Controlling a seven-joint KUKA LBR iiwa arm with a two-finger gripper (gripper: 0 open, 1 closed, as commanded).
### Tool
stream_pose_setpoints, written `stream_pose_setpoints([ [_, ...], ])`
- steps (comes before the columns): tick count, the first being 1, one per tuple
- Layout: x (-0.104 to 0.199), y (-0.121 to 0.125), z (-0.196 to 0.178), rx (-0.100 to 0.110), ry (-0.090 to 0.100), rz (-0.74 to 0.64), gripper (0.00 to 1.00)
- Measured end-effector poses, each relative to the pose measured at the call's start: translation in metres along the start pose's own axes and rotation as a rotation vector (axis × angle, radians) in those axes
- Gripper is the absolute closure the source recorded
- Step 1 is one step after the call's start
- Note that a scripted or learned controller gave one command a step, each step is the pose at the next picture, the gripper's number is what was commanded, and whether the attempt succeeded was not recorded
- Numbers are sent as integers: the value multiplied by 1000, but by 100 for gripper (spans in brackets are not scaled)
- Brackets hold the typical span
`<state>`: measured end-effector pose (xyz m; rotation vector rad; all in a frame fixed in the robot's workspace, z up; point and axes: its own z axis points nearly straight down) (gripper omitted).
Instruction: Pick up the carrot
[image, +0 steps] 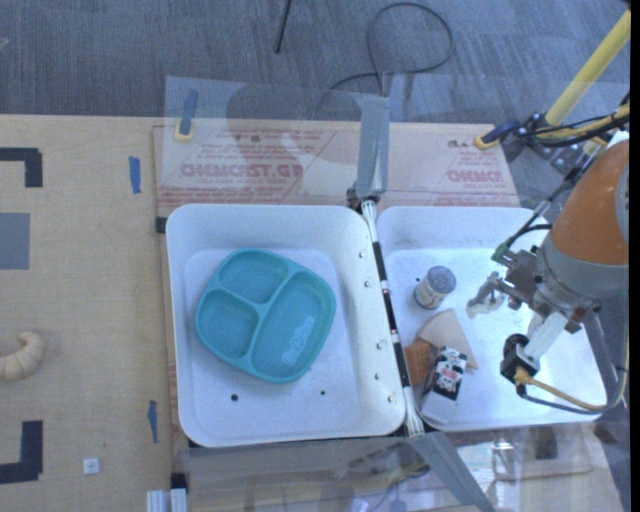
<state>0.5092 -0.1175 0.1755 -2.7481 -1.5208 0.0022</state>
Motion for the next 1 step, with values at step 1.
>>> stream_pose_setpoints([
  [1,26,1,81,-19,8,-345,0],
])
